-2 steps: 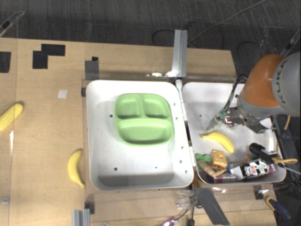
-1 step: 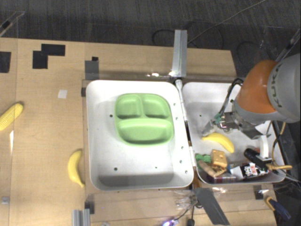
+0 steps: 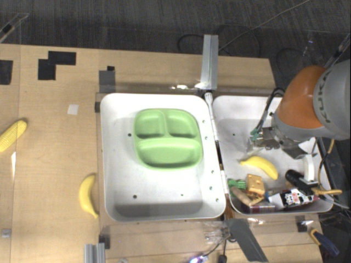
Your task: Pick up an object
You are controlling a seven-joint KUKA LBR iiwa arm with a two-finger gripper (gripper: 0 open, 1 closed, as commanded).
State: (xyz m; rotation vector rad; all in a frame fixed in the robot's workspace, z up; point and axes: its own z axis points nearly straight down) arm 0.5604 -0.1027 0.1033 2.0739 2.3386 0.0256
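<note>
Banana (image 3: 261,165) lies unlifted in the right bin (image 3: 236,111), jaws (image 3: 264,138) hovering just above it, spread or pressed I cannot tell, so the pick remains undone.

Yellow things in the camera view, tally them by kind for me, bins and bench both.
Bananas: 2, one in the right bin, one on the bench.
Corn cobs: 1, at the bench's left edge.
Total: 3 yellow things.
</note>
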